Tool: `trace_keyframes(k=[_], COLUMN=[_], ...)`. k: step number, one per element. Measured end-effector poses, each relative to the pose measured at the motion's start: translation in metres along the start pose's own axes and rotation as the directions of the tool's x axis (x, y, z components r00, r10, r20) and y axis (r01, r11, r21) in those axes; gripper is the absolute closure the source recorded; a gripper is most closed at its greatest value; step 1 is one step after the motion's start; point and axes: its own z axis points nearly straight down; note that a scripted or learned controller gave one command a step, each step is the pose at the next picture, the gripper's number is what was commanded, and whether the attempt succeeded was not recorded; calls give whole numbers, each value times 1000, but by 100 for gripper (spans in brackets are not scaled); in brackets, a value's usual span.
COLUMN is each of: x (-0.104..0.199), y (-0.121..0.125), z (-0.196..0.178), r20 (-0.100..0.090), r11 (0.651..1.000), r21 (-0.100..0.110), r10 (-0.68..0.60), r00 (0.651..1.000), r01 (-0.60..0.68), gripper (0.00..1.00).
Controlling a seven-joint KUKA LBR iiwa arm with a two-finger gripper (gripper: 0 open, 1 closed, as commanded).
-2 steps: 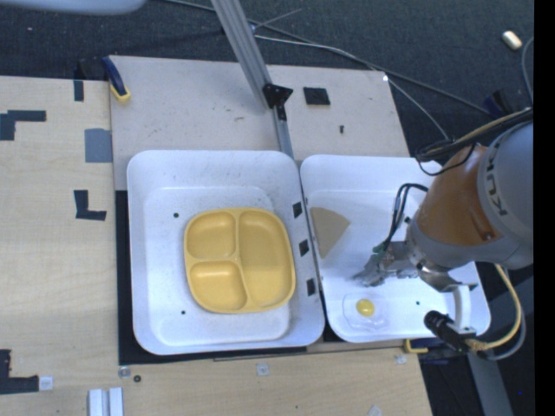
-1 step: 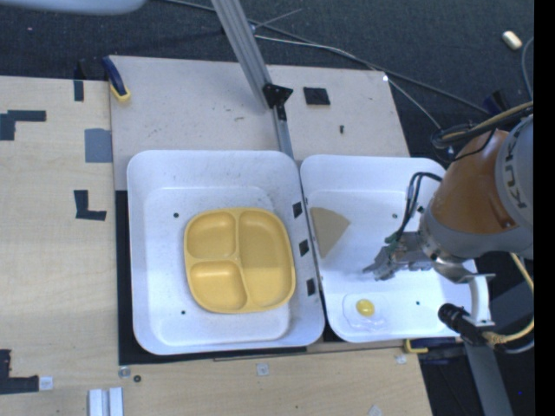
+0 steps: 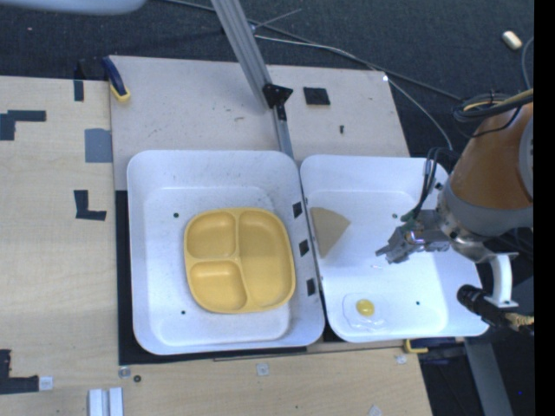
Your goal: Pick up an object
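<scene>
In the right bin [image 3: 347, 176], near its front edge, lies the fried egg [image 3: 364, 309]; the gripper [image 3: 395, 248], whose state cannot be told, should descend centred over it.

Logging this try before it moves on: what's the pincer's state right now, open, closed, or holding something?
Pincer: cannot be told; it hangs over the right bin, apart from the tan wedge and the fried egg toy.
</scene>
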Motion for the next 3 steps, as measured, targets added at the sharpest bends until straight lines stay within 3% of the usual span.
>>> trace_keyframes(k=[1,3], x=[10,122], y=[-1,25], z=[-52,-23], r20=[0,-2], r11=[1000,1000], r21=[0,8], r10=[-1,-5], r00=[1000,1000], r01=[1,5], gripper=[100,100])
